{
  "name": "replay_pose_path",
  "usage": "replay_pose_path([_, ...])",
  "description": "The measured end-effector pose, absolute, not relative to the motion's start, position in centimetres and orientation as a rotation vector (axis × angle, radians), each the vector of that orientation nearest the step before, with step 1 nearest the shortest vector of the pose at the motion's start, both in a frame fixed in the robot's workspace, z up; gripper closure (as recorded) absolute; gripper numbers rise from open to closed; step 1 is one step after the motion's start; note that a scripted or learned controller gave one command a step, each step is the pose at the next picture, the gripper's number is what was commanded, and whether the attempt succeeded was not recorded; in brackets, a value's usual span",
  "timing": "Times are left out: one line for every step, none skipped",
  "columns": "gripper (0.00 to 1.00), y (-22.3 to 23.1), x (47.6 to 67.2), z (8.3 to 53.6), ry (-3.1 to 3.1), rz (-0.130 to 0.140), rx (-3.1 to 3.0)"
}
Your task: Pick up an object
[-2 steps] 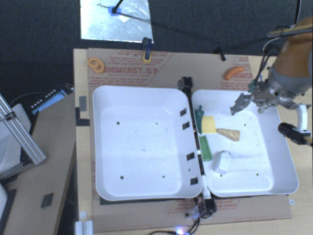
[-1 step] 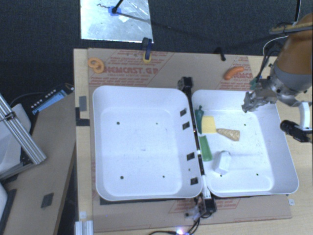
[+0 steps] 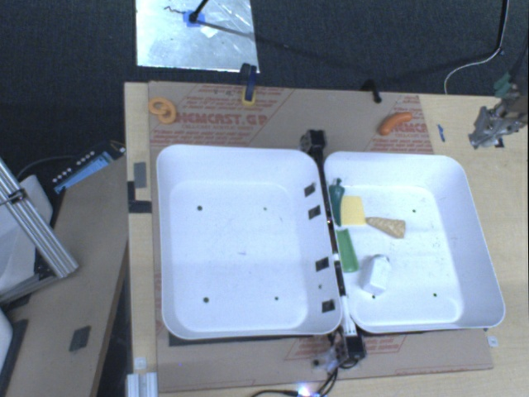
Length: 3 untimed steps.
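Note:
The right bin (image 3: 463,222) holds a yellow block (image 3: 353,211), a tan wedge (image 3: 387,227), a white lump (image 3: 376,274) and two green pieces (image 3: 346,251) along its left wall. My gripper (image 3: 489,129) hangs at the far right of the view, beyond the right bin's back right corner and above the bench. It is well away from all the objects and small and blurred here.
The left bin (image 3: 240,238) lies beside the right one, with black clips (image 3: 314,213) along the shared wall. On the bench behind lie an orange sausage shape (image 3: 395,123), an orange ring (image 3: 163,110) and a yellow clamp (image 3: 248,89).

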<state>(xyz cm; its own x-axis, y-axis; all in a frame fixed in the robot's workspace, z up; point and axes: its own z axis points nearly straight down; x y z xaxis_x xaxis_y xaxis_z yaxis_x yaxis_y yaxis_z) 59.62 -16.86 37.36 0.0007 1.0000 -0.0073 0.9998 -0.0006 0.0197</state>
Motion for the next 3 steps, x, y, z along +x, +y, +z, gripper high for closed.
replay_pose_path([1.00, -17.7, 61.2, 54.6, 2.214, 0.016, 2.200])
replay_pose_path([1.00, -18.0, 54.2, 53.6, 2.219, 0.003, 2.221])
replay_pose_path([1.00, -20.8, 51.0, 53.5, 2.217, 0.001, 2.221])
